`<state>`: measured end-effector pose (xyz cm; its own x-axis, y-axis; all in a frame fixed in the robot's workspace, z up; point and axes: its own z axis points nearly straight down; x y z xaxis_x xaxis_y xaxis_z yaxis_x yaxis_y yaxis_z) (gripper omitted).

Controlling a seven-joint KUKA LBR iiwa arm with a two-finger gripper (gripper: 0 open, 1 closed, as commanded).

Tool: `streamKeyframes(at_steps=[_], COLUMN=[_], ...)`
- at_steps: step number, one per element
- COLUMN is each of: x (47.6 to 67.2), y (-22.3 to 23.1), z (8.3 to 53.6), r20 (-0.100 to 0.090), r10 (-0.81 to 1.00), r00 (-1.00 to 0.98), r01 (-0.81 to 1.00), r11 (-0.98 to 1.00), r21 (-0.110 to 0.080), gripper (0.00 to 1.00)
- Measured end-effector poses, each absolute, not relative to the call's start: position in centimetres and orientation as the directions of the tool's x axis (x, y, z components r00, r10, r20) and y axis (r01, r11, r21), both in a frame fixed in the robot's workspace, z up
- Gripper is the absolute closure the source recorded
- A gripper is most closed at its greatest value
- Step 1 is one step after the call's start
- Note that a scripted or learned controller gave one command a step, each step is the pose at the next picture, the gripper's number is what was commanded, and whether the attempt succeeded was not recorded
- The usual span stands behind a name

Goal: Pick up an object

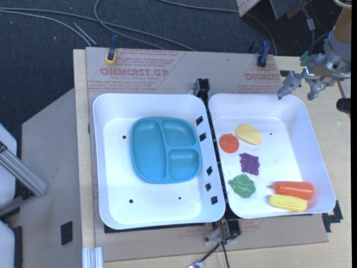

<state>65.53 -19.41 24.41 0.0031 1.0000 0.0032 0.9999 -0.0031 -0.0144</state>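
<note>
Claw (pixel 300 86) at top right, above right bin's (pixel 319 149) far corner, fingers spread, nothing between them. Arm cut off by frame edge. Right bin holds tomato (pixel 228 143), lemon (pixel 248 134), grapes (pixel 249 163), broccoli (pixel 242 185), carrot (pixel 294 189), corn (pixel 288 202). Left bin (pixel 109 149) holds blue tray (pixel 165 149).

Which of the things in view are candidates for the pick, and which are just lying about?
For the job:
pincer, open, above the right bin's far rim
yellow lemon
orange tomato
purple grapes
green broccoli
orange carrot
yellow corn

Lying about:
blue divided plate in the left bin
cardboard sheet
two clamps, and
cables
</note>
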Motion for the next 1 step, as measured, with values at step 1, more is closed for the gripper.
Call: streamKeyframes(at_steps=[1], x=[65.77], y=[-19.33], z=[25.37], r20=[0.000], r10=[1.000], r00=[0.000], r01=[1.000], r11=[0.000], r21=[0.000], gripper=[0.00])
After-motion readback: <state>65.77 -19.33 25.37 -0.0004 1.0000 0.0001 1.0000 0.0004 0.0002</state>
